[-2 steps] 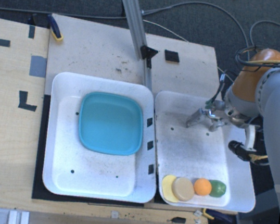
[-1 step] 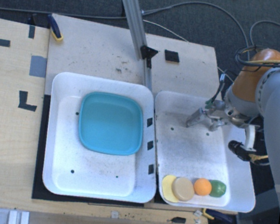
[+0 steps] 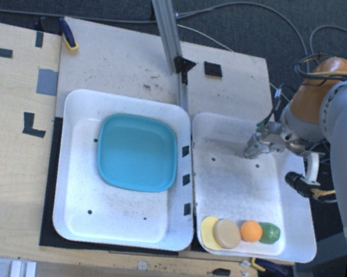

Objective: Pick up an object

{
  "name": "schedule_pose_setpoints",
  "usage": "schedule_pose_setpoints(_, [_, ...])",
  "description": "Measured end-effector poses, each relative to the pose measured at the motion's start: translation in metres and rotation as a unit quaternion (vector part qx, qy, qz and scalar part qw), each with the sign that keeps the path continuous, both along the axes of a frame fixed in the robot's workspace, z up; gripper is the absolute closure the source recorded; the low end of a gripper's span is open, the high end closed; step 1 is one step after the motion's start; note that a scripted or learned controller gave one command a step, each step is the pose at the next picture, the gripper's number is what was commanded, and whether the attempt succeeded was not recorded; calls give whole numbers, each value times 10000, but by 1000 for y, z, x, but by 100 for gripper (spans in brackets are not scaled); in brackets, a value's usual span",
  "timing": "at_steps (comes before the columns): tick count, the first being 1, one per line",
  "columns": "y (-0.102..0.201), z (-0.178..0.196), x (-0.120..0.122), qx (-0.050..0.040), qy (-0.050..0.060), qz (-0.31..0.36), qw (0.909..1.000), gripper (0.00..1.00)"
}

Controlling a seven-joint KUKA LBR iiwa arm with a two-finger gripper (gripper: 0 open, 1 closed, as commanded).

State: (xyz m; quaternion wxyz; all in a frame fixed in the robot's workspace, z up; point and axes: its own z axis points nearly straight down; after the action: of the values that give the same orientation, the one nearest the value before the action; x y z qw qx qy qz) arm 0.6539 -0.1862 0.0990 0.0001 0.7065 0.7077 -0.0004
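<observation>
Right shallow white bin (image 3: 293, 206): along its near edge, a row of a flat yellow piece (image 3: 208, 233), tan round disc (image 3: 227, 233), orange ball (image 3: 251, 231) and green ball (image 3: 270, 233). Left white bin (image 3: 70, 170): a turquoise square plastic plate (image 3: 137, 152). Two-finger gripper (image 3: 253, 151): low over the right bin's far end, well apart from the row; jaw state cannot be told.

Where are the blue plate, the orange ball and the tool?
blue plate (image 3: 137, 152), camera view, middle of its flat face.
orange ball (image 3: 251, 231), camera view, top of its round surface.
tool (image 3: 254, 149), camera view, at its tip over the right bin.
</observation>
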Motion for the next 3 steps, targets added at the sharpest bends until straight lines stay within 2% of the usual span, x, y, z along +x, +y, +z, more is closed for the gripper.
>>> schedule_pose_setpoints(2, [8,112,13,-1,-23,-3,10000,100])
schedule_pose_setpoints(3, [8,159,5,-1,-22,-6,10000,100])
